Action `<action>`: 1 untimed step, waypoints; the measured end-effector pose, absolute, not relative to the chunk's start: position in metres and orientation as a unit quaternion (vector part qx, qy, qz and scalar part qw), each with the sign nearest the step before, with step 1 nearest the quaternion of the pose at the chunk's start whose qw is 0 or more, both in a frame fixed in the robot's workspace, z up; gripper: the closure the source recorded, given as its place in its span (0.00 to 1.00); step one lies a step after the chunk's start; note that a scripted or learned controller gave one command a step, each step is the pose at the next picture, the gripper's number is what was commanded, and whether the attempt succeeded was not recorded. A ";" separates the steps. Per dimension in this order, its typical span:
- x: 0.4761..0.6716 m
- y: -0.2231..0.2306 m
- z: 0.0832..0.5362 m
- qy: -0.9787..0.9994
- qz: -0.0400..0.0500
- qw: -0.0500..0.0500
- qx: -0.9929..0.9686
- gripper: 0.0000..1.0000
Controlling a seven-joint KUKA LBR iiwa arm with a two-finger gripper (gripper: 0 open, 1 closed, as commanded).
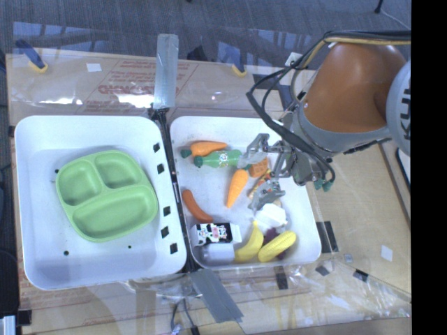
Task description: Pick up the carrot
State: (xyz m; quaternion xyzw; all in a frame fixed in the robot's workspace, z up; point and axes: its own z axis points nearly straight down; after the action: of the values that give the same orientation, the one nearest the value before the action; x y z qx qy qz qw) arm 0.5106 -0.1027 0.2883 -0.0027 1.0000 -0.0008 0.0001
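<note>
The carrot is an orange tapered piece lying in the right bin, its thin end pointing toward the front. My gripper hovers low just to the right of it, with the jaws spread wide. One finger is toward the back and the other toward the front. A small orange piece lies in the gap between them, and I cannot tell whether it is touched. The carrot is outside the fingers, beside them.
A second orange vegetable and a green bottle lie behind the carrot. A brown sausage, a black-and-white carton, two yellow bananas and a white lump crowd the front. The left bin holds a green divided plate.
</note>
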 end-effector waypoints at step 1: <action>0.552 -0.134 0.108 1.000 0.001 -0.004 -0.030 0.00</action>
State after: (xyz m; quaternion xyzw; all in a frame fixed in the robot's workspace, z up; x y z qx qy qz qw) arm 0.5525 -0.1342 0.1078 -0.0305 0.9995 0.0013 -0.0040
